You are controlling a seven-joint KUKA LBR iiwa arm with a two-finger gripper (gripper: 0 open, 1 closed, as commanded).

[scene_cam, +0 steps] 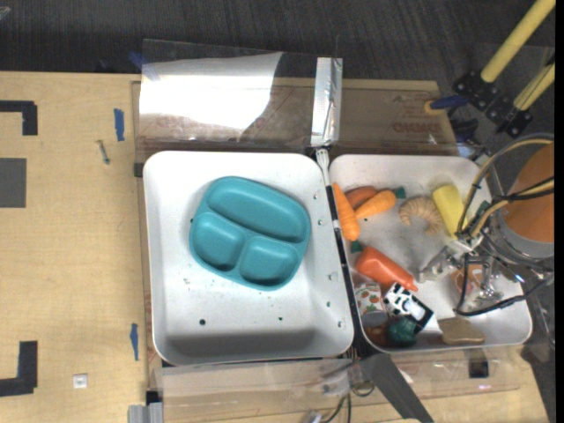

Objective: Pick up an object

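- Pale wooden worktop [70,263] spreads out under both bins, with black tape marks along its left edge and dark carpet beyond its far side.
- Nearest me, in the front of the right bin [511,329], a black-and-white patterned piece [407,304] lies just above a dark green object [404,330], and a tan block [461,330] rests near the front rim.
- An orange-red toy [385,267] lies aslant just behind those, near the wall the bins share.
- At the bin's right side the end effector [460,256] hangs low among cables, just beside a small reddish thing I cannot make out; I cannot tell whether it is spread or closed, and nothing shows gripped in it.
- The arm's orange band [532,205] looms just above and to the right of it.
- Further back sit a tan shell-like object [420,210], a yellow piece [448,206] touching it, and orange carrot-like toys [370,203] by the shared wall.
- The left bin [176,324] carries a teal divided plate [250,231], lying flat near its middle.
- Beyond the bins, clear plastic sheeting [211,95] stands at the far rim, and yellow poles [524,29] cross the top right corner.
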